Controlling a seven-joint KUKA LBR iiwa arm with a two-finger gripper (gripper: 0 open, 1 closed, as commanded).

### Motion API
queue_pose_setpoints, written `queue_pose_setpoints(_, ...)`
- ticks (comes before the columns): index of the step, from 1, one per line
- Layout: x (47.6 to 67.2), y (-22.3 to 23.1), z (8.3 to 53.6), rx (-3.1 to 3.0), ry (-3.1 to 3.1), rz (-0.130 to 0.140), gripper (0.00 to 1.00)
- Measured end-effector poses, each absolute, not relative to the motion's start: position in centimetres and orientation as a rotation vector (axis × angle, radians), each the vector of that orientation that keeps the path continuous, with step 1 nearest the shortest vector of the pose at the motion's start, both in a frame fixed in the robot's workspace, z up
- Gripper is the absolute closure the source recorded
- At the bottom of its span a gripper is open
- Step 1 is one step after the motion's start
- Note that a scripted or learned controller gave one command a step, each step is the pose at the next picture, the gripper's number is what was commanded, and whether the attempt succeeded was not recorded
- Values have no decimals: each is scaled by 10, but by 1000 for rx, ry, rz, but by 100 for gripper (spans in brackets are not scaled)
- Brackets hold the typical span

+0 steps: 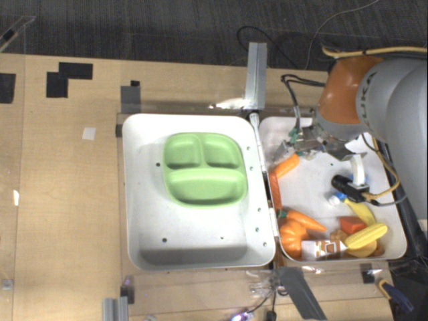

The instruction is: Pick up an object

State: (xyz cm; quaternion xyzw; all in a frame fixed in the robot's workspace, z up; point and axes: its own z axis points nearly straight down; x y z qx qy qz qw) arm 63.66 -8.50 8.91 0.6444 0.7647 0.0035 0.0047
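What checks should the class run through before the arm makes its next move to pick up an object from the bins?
1. Tool over the right bin: ok, it sits at the bin's upper left corner.
2. A target lies close: ok, a carrot lies just below the tool.
3. Object between the tool's fingers: cannot tell, the arm hides them.
4. Carrot clear of the bin wall: not ok, it leans near the divider.
5. Other objects clear of the carrot: ok, the banana and bottle lie at the bin's lower end.
6. Left bin out of the way: ok, it holds a green divided plate.
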Motion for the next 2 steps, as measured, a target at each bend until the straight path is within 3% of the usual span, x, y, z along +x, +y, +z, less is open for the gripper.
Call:
queue_pose_setpoints(1, 639, -84, 102, 2016, 2392, 21, 100)
queue_pose_setpoints(2, 616, -45, 205, 2087, 2341, 8, 100)
